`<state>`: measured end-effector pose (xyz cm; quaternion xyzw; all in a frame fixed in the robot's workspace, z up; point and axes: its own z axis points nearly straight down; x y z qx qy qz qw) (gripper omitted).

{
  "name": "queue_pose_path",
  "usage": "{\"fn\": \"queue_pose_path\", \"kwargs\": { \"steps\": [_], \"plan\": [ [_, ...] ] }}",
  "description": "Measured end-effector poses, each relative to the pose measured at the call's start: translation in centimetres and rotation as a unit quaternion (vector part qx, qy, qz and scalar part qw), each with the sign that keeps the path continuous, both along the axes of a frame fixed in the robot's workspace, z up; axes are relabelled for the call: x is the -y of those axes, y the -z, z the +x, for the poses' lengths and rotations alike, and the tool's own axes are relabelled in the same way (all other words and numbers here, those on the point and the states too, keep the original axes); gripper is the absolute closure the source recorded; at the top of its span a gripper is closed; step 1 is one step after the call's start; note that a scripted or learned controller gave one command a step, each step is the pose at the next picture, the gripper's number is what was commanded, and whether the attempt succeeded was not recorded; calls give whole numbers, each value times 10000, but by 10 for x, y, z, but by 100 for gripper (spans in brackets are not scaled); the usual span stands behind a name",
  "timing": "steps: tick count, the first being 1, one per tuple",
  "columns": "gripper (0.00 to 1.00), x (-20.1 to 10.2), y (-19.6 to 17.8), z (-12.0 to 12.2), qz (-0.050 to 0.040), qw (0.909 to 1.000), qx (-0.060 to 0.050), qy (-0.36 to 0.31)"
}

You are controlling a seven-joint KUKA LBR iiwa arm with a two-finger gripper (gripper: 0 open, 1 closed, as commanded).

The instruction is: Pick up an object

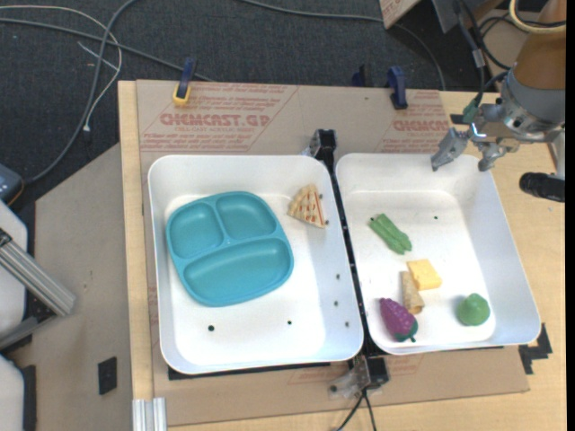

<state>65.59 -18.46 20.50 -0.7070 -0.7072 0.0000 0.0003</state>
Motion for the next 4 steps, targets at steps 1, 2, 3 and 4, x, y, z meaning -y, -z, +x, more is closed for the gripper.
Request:
{"fn": "queue_pose_path", "kwargs": {
  "steps": [1,2,3,4],
  "plan": [
    [0,10,53,-2,3,10000,-25,3],
    [0,2,110,-7,5,10000,-20,-8],
    [0,1,120,-7,2,10000,-12,-8],
    [100,1,108,-6,-2,10000,4,-11]
  ]
}}
